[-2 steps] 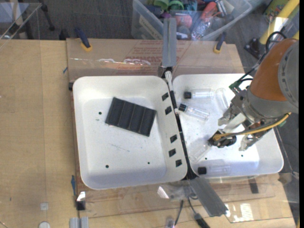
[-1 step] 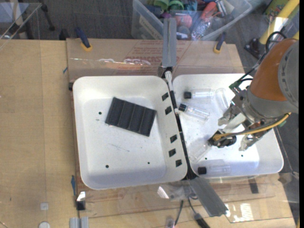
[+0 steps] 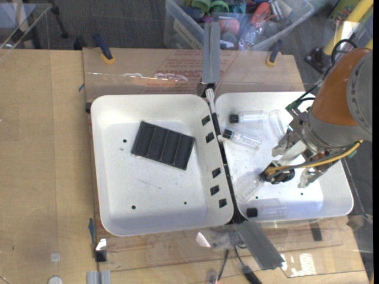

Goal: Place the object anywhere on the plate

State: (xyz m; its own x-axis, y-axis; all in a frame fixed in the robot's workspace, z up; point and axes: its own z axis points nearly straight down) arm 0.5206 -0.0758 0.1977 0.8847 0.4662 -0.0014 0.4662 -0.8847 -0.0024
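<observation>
A dark ribbed rectangular plate [image 3: 163, 145] lies flat in the left bin [image 3: 112, 206], slightly turned. The right bin [image 3: 331, 203] holds several clear plastic tubes with black caps. One tube [image 3: 247, 118] lies near the bin's back and a second tube [image 3: 241, 138] sits just in front of it, close to the divider. A third tube [image 3: 251, 212] rests at the front wall. My gripper [image 3: 285, 154] hangs low over the middle of the right bin, to the right of the second tube. The wrist hides what is under it.
A raised divider [image 3: 214, 158] with black clips separates the two bins. A clear tub [image 3: 237, 10] of colourful items stands behind the bench. The arm [image 3: 343, 99] covers the right bin's far right part. Bare wooden bench lies to the left.
</observation>
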